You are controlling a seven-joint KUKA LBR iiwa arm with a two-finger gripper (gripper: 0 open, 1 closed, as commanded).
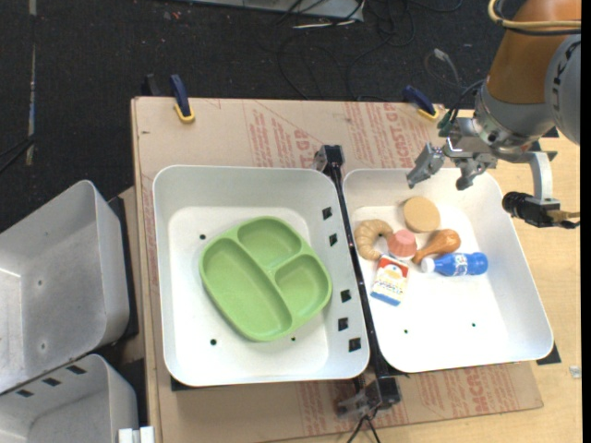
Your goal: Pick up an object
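In the right bin (499, 326) lies a cluster of small objects: a tan round cookie (421, 214), a croissant (371, 236), a pink cup-like piece (403, 243), a chicken drumstick (438, 245), a blue bottle (456, 265) and a small red-and-white carton (391, 280). My gripper (444, 173) hangs open above the bin's far edge, just up and right of the cookie, with nothing between its fingers.
The left bin (175, 247) holds a green divided plate (266, 277). Black clips run along the divider between the bins. A white tub (55, 275) stands off the bench at the left. Blue-and-yellow clamps hold the board's far edge.
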